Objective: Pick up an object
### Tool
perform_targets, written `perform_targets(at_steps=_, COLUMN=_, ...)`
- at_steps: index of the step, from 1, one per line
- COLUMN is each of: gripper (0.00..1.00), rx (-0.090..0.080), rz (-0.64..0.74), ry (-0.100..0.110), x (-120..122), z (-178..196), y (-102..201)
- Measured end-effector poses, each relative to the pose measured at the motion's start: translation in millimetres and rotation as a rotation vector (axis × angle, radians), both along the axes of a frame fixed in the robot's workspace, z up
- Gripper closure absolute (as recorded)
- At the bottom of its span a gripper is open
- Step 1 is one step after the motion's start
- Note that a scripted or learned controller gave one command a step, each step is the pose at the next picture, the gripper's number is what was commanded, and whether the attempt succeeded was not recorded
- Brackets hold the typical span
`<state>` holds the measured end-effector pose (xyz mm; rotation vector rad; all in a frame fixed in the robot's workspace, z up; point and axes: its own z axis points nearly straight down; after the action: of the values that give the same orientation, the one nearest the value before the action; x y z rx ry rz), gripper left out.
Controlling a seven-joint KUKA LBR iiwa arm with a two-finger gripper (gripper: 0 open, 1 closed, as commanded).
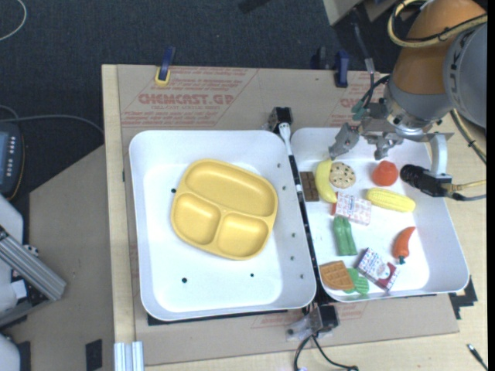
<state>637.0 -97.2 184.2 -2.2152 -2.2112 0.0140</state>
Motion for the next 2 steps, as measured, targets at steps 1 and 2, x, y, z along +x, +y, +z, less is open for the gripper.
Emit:
perform_targets(at_steps=1, gripper=0.00, rx=-0.002, rz=0.002, ry=-0.015, x=3, z=9, y=0)
perform_targets(at_steps=2, gripper=0.00, rx=-0.001, rz=0.001, ry=-0.009, x=10, z=-47, y=-7)
